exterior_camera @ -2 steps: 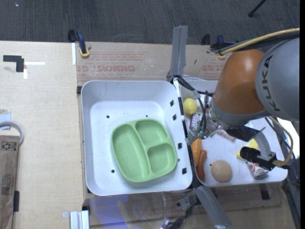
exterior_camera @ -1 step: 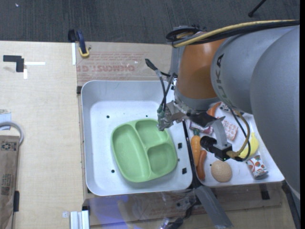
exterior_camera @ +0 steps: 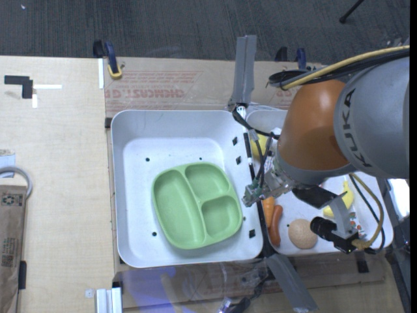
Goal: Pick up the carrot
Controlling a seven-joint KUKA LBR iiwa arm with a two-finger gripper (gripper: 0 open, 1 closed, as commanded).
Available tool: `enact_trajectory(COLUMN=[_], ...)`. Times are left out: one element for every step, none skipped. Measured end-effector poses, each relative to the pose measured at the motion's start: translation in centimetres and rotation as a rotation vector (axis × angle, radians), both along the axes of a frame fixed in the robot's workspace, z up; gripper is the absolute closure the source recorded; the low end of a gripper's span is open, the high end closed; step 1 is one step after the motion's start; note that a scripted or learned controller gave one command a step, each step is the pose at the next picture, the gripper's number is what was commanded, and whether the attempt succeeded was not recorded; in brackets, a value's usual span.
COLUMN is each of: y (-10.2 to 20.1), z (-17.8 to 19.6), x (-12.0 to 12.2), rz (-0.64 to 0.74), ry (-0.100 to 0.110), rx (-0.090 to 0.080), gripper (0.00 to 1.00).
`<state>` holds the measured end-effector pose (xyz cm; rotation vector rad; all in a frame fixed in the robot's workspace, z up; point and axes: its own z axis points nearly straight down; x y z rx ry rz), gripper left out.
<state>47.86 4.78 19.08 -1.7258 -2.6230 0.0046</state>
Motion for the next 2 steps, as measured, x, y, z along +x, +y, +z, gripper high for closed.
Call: enact_trajectory(y=[-0.11, -0.24], z=[0.8, 1.61], x=[0.07, 0.16], rz=[-0.002, -0.003], ry=[0.002, 0.003], rx=[-0.001, -0.003], gripper=[1.0, 1.0])
